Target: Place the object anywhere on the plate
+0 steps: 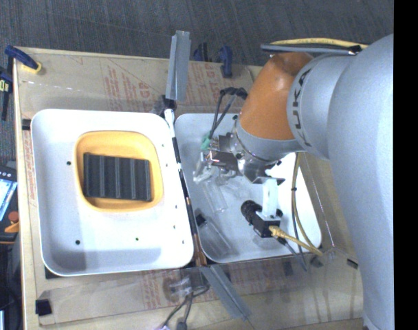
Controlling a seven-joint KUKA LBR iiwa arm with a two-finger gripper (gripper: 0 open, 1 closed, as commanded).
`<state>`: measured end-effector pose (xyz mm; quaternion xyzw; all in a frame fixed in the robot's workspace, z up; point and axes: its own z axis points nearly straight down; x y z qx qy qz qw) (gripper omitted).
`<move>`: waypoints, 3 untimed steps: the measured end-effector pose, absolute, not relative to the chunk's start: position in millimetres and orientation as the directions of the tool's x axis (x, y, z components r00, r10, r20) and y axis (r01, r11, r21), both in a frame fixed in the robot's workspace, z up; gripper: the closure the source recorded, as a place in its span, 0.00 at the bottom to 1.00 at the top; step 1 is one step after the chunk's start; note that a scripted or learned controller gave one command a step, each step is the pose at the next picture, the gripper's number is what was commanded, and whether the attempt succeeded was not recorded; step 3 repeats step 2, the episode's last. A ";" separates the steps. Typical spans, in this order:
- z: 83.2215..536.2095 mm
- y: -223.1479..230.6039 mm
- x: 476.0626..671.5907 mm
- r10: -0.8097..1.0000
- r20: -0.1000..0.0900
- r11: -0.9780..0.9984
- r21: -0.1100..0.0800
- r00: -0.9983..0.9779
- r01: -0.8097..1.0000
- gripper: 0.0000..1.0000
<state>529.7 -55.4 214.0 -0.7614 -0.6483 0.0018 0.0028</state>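
camera view: the arm (319, 108) covers much of the right bin (216, 243); the gripper (212, 165) is blurred, grip state unclear. the plate (118, 170) sits in the left bin (51, 239), toward 9 o'clock. the object isn't distinguishable.

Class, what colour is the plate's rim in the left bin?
Yellow-orange, around a dark ribbed centre; camera view shows the plate.

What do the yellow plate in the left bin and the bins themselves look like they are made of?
The plate looks like matte yellow plastic with a dark ribbed panel set in it; no glare shows.

The left bin and right bin look like smooth white moulded plastic, with rounded corners and a soft sheen.
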 end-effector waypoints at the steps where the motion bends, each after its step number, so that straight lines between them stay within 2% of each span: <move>1: 190.6 -24.2 586.0 0.999 0.000 0.046 -0.003 -0.046 0.999 1.00; 2: 190.7 -24.2 586.0 0.999 0.000 0.046 -0.003 -0.046 0.999 0.00; 3: 190.7 -24.2 586.0 0.999 0.000 0.046 -0.003 -0.046 0.999 0.00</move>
